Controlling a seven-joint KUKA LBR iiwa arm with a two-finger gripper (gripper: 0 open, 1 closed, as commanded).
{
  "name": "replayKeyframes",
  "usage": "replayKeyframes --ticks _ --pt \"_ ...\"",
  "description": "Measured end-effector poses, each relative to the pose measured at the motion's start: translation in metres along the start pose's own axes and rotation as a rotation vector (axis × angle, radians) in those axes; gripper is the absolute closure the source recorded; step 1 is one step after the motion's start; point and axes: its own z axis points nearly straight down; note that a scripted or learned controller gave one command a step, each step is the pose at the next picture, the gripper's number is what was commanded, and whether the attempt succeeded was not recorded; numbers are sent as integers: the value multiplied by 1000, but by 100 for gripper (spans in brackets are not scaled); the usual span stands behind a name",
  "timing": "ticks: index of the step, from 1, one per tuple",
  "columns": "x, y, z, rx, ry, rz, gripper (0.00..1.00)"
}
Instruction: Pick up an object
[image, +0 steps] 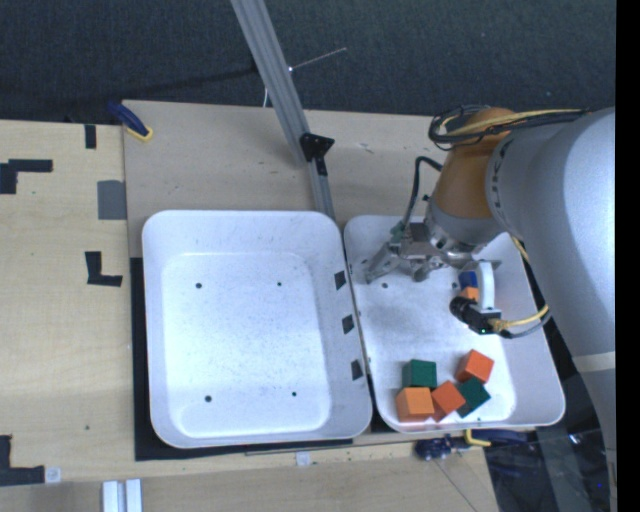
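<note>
overhead slanted view of a wooden bench (60, 330) bearing two shallow white bins side by side. the grey arm (560, 200), with its orange band (465, 185) above the wrist, enters from the right and reaches down over the far end of the right bin (400, 330). the gripper (388, 263) sits low over that bin's upper left part, near the wall shared with the left bin (240, 330); its fingers appear spread apart, with nothing visible between them, though the detail is small. the candidate objects are blocks clustered at the near end of the right bin, well apart from the gripper: a green block (421, 374), an orange block (414, 403) just below it, a second orange block (447, 398) touching a dark green block (473, 397), and a third orange block (478, 366) tilted above them. a grey metal bar (285, 85) slants across the bench top. dark tape marks (98, 268) lie on the wood at left. no readable writing or labels can be made out.
</note>
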Motion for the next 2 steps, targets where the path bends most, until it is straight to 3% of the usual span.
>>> replayKeyframes --ticks 1,2 --pt "1 1 -12 -2 1 -2 100" --pt "-6 -2 -72 -10 0 2 100"
